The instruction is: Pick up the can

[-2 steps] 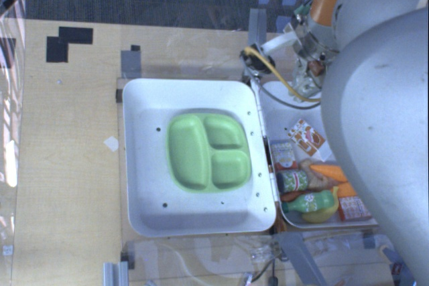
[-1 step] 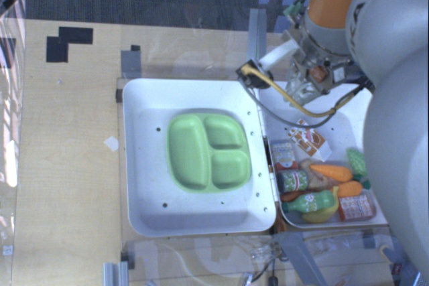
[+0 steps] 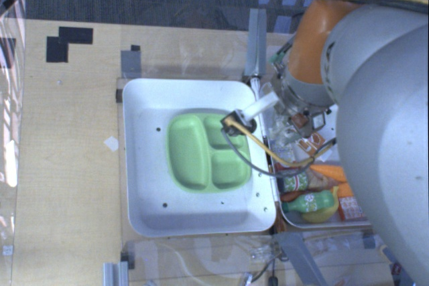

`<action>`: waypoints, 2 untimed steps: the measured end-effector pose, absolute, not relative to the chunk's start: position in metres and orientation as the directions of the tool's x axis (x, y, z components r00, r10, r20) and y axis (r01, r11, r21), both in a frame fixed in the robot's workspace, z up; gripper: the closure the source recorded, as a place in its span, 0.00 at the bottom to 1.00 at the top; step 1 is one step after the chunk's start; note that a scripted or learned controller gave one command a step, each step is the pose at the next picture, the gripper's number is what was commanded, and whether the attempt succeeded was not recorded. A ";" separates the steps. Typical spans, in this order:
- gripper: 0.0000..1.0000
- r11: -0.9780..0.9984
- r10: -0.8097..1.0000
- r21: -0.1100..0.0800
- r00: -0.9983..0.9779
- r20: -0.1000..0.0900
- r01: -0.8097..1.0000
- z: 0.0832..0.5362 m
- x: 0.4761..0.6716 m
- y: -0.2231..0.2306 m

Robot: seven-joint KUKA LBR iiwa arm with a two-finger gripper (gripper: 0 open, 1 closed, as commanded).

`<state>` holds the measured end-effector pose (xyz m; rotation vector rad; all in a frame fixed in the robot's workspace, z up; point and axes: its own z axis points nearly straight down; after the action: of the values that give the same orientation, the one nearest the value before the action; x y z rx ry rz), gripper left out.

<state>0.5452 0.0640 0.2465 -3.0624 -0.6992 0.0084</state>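
Observation:
A small can (image 3: 293,182) with a green, red and white label lies in the right bin (image 3: 292,219), near its left wall. My gripper (image 3: 295,132) hangs over the same bin, just above and behind the can in this view. The large grey arm with its orange band (image 3: 310,43) covers most of that bin. Nothing is seen in the gripper.
The left bin (image 3: 144,144) holds a green divided tray (image 3: 204,152). A yellow cable (image 3: 258,142) loops from the wrist over the bins' shared wall. Beside the can lie a yellow-green bottle (image 3: 316,204), an orange carrot-like piece (image 3: 328,173) and a red packet (image 3: 349,209).

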 end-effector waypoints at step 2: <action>1.00 -0.901 0.434 0.001 0.901 0.001 0.434 0.350 0.497 0.102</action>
<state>0.4972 0.1019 0.3498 -3.0633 -0.6992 -0.0018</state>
